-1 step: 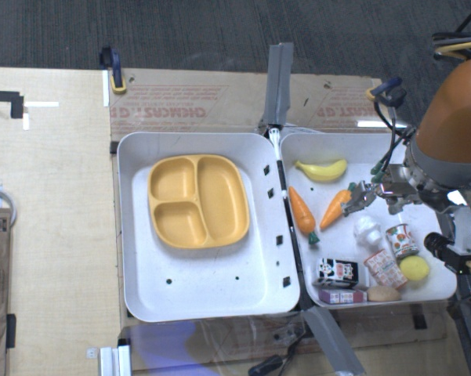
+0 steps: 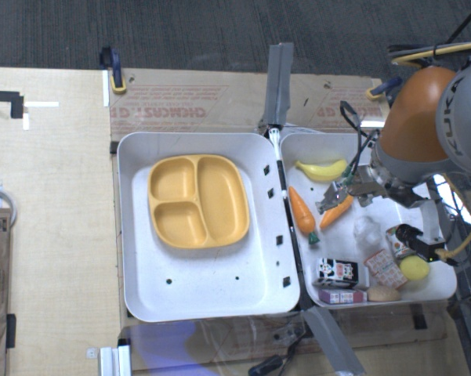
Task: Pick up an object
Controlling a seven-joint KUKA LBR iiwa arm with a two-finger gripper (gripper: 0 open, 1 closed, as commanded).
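The right bin [image 2: 447,288] holds several items. A yellow banana [image 2: 323,169] lies at its far left, and a large orange carrot [image 2: 302,210] lies by the bin's left wall. My gripper [image 2: 335,197] hangs low in this bin, just below the banana. It is right above the upper end of a smaller orange carrot [image 2: 337,211]. The grey wrist and orange band [image 2: 415,120] cover the bin's far right part.
Near the right bin's front lie a small cow-print carton [image 2: 337,270], a pink box [image 2: 342,295], a red-and-white packet [image 2: 382,269], a lemon [image 2: 414,268] and a clear plastic piece [image 2: 368,229]. The left bin [image 2: 141,288] holds a yellow divided plate [image 2: 197,200].
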